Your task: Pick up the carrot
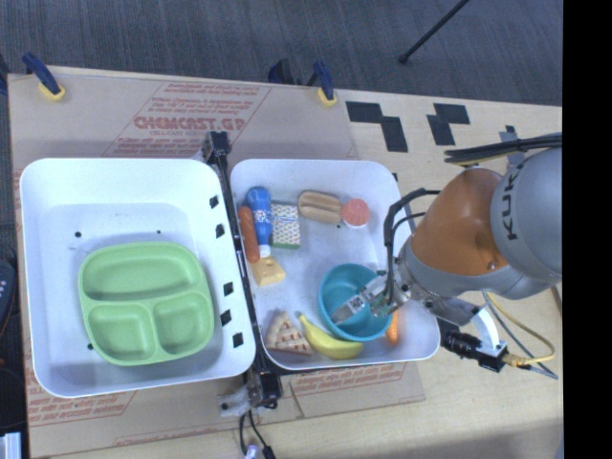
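Half the carrot (392,329) behind the gripper (375,302).

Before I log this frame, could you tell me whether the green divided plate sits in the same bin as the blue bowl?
No, the green divided plate lies in the left bin, while the blue bowl is in the right bin.

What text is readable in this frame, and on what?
"CHEMCAST GP": red print on the brown sheet under the bins.
Smaller red lines around it: too blurred to read.
"KU": start of a word on the grey arm; the rest is cut off.
Checkered pack in the right bin: print unreadable.
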